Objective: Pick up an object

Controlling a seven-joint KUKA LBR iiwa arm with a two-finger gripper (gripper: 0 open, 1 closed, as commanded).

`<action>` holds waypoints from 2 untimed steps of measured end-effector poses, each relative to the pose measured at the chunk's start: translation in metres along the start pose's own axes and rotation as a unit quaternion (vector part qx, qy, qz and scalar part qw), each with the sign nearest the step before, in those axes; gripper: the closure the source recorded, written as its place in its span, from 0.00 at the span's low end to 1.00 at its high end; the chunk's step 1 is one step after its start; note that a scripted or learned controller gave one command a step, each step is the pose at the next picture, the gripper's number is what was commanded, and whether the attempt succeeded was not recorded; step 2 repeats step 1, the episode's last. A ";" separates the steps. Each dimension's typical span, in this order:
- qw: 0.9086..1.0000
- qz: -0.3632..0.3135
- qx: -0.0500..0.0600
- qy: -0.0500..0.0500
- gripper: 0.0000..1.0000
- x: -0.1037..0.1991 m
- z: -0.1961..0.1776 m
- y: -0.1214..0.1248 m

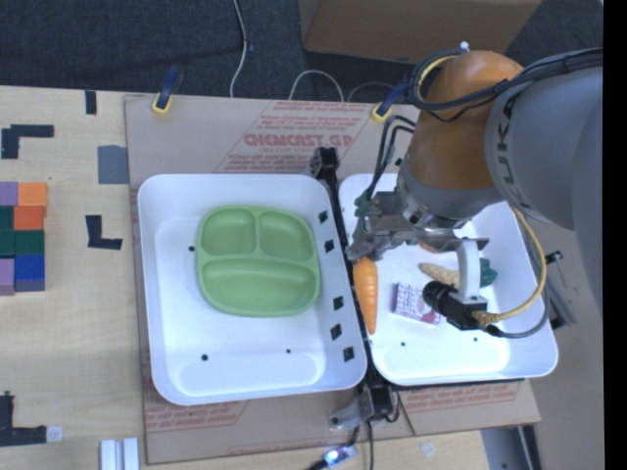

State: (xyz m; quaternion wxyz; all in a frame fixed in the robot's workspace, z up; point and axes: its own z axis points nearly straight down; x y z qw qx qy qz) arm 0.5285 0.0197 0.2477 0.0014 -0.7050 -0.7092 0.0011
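Observation:
An orange carrot [365, 295] lies along the left wall of the right bin [460, 360]. Just above its top end hangs my gripper [364, 248], low over the bin's left edge; the wrist hides how its fingers stand. A small pink and white packet [412, 302] lies to the right of the carrot. Further right are a yellowish banana-like piece [439, 272] and a white and green object [475, 267], partly behind a black cable fitting [453, 308].
The left bin [167, 292] holds a green divided plate [260, 260]. A black divider strip [336, 253] runs between the bins. Coloured blocks [24, 235] sit at the far left of the bench. The arm's body covers the right bin's upper part.

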 end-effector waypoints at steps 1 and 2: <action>1.000 0.000 -0.001 0.000 1.00 0.049 0.003 0.010; 1.000 0.000 -0.001 0.000 1.00 0.049 0.003 0.010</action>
